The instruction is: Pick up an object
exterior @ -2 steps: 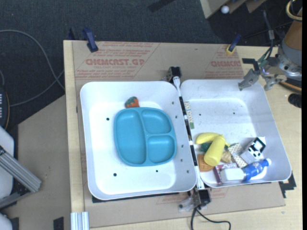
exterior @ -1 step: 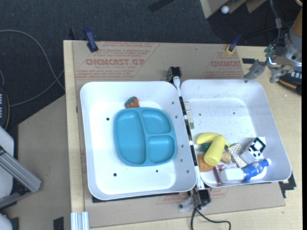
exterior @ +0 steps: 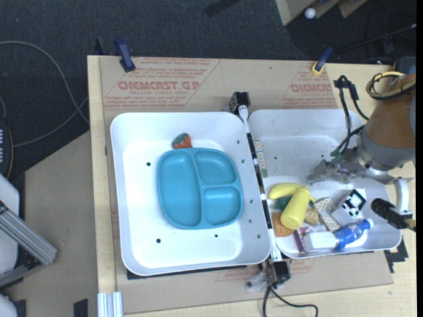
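Dark carpet surrounds the brown board surface [exterior: 198, 78] carrying two white bins. Over the right bin [exterior: 291, 127] hangs the claw [exterior: 328, 171], its state impossible to tell against the grey metal. Just below and left of it lie a yellow banana [exterior: 283, 190] and a yellow cylinder [exterior: 295, 207], touching; below right, a blue-capped bottle [exterior: 349, 233] and a black-and-white block [exterior: 354, 202]. Far left of it, in the left bin [exterior: 132, 137], sits a blue divided plate [exterior: 198, 187] with a small orange toy [exterior: 182, 140] at its upper edge
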Motion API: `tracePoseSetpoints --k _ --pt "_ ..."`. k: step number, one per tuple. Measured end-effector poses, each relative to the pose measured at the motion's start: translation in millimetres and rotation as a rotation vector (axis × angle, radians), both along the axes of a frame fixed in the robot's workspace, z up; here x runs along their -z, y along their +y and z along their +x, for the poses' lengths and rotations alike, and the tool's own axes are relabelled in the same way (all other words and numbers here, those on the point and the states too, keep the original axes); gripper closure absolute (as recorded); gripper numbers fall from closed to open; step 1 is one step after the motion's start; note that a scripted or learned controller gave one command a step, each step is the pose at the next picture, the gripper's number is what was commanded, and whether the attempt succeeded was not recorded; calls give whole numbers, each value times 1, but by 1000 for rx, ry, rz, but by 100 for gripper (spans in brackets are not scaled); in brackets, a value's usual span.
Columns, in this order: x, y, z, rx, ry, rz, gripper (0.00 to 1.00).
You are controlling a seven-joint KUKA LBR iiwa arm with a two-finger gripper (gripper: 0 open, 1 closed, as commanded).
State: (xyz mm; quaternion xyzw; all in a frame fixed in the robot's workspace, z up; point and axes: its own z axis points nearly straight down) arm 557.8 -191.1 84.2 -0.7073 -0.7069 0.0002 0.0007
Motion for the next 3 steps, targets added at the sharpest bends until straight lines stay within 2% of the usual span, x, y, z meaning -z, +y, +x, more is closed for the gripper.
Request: tracePoseSetpoints --k 1,2,3 --pt "-107 -17 67 -1 -6 -3 0" --pt "-69 28 -54 0 1 1 0" --pt "-3 100 -10 -2 -8 -2 0"
